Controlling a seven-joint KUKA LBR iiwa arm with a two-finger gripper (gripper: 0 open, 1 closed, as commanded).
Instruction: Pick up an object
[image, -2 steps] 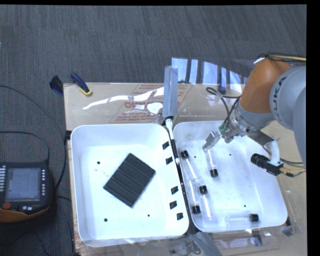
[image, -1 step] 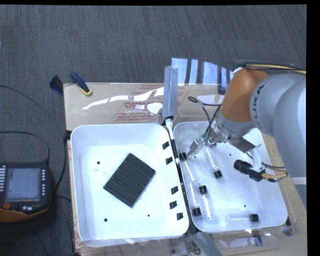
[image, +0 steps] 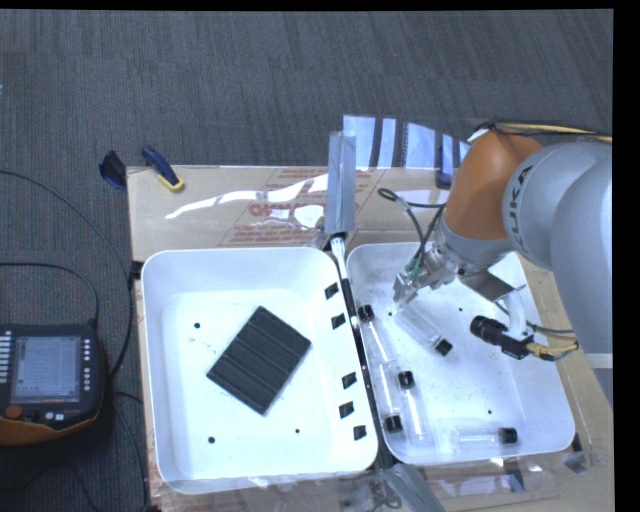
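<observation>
Overhead view of the table. The end effector (image: 412, 282) hangs low in the right bin (image: 545, 425), just above a clear tube with a black cap (image: 424, 330); whether it is released or clenched cannot be told. More capped tubes (image: 398, 395) lie along this bin's left wall and front. A dark ribbed pad (image: 259, 358) rests in the left bin (image: 160, 300). Nothing appears lifted; the pick seems not yet made.
</observation>
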